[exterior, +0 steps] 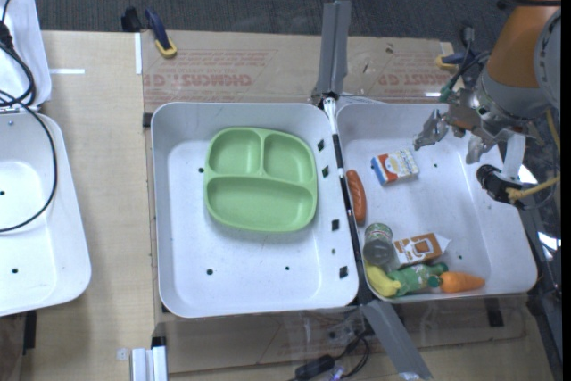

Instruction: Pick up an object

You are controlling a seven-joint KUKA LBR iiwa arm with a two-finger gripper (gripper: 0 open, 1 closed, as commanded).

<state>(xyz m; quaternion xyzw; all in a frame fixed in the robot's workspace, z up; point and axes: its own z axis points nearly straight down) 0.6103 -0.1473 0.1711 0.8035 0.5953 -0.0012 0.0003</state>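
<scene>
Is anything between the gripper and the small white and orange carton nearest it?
Nothing visible. The gripper hangs over the right bin, just right of the carton, with bare bin floor between them. The hot dog lies farther left.

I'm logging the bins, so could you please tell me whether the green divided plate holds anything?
Empty: all three compartments of the green divided plastic plate show bare green, inside the left white bin.

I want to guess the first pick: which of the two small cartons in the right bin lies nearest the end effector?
The white and orange carton near the bin's middle, just left of the end effector; the brown carton lies lower, beside the can.
</scene>
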